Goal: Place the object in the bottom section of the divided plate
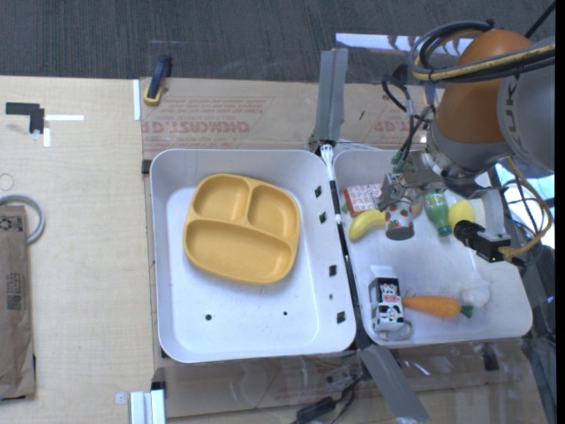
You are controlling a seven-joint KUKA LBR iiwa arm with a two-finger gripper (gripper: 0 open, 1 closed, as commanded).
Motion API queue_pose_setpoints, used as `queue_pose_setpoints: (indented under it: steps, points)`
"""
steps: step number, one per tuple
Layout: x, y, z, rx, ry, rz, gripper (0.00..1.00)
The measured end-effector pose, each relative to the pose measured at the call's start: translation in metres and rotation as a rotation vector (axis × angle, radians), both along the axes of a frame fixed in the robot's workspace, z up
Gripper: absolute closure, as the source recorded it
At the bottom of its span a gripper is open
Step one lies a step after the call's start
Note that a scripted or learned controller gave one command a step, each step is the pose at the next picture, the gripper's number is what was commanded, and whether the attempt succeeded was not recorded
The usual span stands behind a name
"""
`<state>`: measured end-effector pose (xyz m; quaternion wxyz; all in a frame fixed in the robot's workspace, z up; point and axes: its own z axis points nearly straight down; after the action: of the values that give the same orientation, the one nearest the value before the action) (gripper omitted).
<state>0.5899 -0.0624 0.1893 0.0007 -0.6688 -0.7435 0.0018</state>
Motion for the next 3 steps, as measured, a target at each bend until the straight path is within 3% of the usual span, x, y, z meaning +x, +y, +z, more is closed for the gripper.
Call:
queue_pose_setpoints:
  steps: [1,2,3]
  points:
    - [-0.0049,-0.0198,0.0563,-0.001,-0.001,-0.204,1.0]
    - [-0.0049,-0.0197,0.0563,-0.001,-0.001,-0.204,0.0]
    - [-0.0042,-0.0206,0.0632,-0.004,0.003,-0.202,1.0]
